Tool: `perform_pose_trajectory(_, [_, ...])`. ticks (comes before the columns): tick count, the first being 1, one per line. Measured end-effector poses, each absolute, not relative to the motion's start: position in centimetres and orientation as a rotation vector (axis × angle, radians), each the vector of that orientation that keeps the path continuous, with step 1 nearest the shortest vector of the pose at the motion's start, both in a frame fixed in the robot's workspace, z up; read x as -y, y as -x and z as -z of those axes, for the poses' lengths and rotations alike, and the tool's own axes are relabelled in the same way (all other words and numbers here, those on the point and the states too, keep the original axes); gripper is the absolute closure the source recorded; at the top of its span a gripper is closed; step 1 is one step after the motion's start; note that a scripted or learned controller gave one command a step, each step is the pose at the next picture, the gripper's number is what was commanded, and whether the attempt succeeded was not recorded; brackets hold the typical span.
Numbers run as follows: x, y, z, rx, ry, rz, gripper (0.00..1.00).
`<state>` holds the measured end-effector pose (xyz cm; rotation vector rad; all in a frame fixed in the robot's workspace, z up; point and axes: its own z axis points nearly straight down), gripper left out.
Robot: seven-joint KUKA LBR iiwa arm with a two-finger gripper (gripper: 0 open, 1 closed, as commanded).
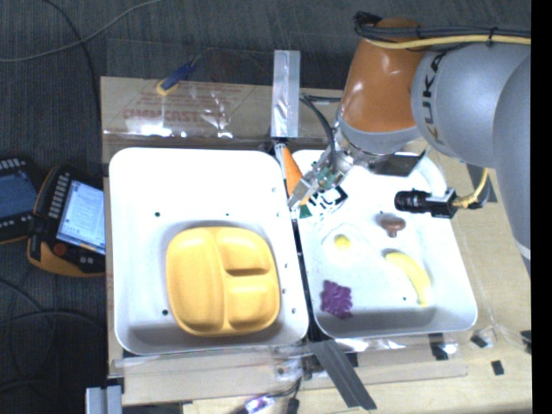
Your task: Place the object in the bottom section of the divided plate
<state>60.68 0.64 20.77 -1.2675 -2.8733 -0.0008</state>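
Note:
A yellow divided plate point(224, 279) lies in the left bin point(138, 188), with one long section on its left and two smaller ones on its right. My gripper point(312, 193) hangs low over the upper left corner of the right bin point(448, 300), close to the wall between the bins. An orange carrot point(293, 173) lies against that wall, just left of the gripper tip; whether the gripper touches it cannot be told. Below the gripper sit a fried egg point(342, 242), a purple bunch of grapes point(336, 298), a banana point(409, 274) and a small brown mushroom point(392, 224).
A clear plastic sheet point(185, 106) with a blue-handled tool point(175, 78) lies behind the left bin. A metal post point(286, 93) stands at the back between the bins. A pendant with a screen point(69, 222) rests on the floor at the left.

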Motion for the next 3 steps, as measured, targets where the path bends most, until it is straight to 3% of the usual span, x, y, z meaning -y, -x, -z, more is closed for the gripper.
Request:
perform_pose_trajectory(1, [-7.2,-55.1,-18.2,2.87,1.27,0.0,1.0])
perform_pose_trajectory(2, [-12.1,-52.2,-15.1,3.107,0.452,0.003,1.0])
perform_pose_trajectory(3, [-12.2,-52.2,-15.2,3.107,0.451,0.004,0.0])
